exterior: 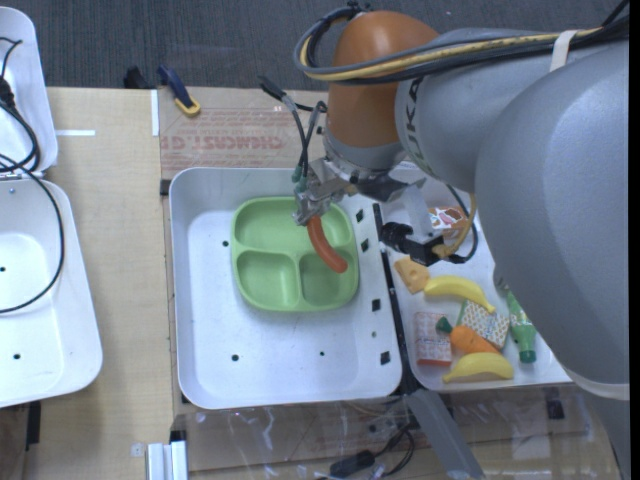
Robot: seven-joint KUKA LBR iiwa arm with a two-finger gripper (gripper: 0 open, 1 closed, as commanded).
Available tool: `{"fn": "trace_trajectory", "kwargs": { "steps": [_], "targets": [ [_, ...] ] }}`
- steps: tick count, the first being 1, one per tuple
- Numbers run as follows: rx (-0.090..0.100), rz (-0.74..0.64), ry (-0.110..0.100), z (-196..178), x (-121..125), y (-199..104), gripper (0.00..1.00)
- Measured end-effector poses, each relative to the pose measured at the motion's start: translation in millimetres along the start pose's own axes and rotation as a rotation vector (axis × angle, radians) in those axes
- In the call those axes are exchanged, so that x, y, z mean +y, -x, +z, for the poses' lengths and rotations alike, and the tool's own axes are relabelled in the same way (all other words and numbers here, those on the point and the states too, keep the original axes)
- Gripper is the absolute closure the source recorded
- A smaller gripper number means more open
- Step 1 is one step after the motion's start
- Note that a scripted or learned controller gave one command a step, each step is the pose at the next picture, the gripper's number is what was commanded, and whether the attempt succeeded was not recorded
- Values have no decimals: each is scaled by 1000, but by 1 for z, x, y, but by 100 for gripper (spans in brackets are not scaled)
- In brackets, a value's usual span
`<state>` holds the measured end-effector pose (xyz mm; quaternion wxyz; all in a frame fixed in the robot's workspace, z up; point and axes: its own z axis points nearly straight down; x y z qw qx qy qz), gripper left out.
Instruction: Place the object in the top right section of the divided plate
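Note:
A green divided plate (270,236) lies in the left white bin (210,308). My gripper (311,211) hangs over the plate's right side, near its upper right section. A red-orange sausage-shaped object (327,246) slants down from the fingertips across the plate's right rim area, and the gripper is shut on its upper end. The grey arm with its orange band covers the bin's back right corner.
The right bin (440,378) holds toy food: a yellow banana (458,289), a second banana (478,368), a carrot (470,339), a cheese wedge (410,272), a red box (432,336) and a green bottle (522,336). Cardboard lies behind the bins.

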<state>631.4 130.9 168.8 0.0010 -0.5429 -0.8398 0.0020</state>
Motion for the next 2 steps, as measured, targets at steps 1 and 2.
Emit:
{"fn": "trace_trajectory", "kwargs": {
  "steps": [1, 2],
  "targets": [
    [0, -116, 2, 15, -12, -84, 100],
    [-1, -113, 2, 15, -12, -83, 0]
  ]
}}
